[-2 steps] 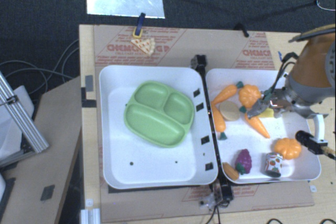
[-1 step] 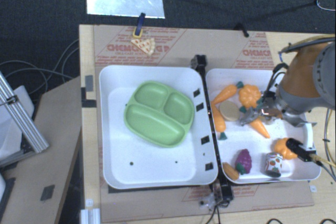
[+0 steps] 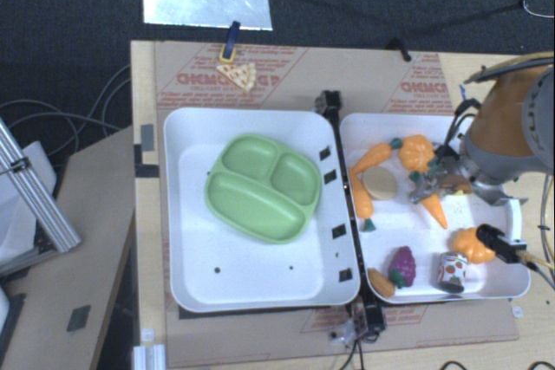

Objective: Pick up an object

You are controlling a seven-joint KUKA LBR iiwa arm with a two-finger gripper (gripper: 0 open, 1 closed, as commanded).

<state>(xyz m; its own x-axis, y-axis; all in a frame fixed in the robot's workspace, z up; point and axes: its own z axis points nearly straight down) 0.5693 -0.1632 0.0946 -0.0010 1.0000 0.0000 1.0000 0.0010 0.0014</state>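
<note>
Gripper: (image 3: 427, 183) low in the right bin (image 3: 520, 282), by the upper end of a small carrot (image 3: 434, 208); dark fingers blurred, cannot tell whether open or closed, or whether anything sits between them.
Arm: (image 3: 512, 130) grey with orange band, enters from the right.
Right bin contents: round orange fruit (image 3: 415, 152) just above-left of the gripper; long carrot (image 3: 368, 160); beige disc (image 3: 379, 183); purple grapes (image 3: 401, 265); small can (image 3: 451, 271); orange toy (image 3: 473, 243) near the front right.
Left bin: (image 3: 186, 273) holds a green divided plate (image 3: 264, 186), lying flat.
</note>
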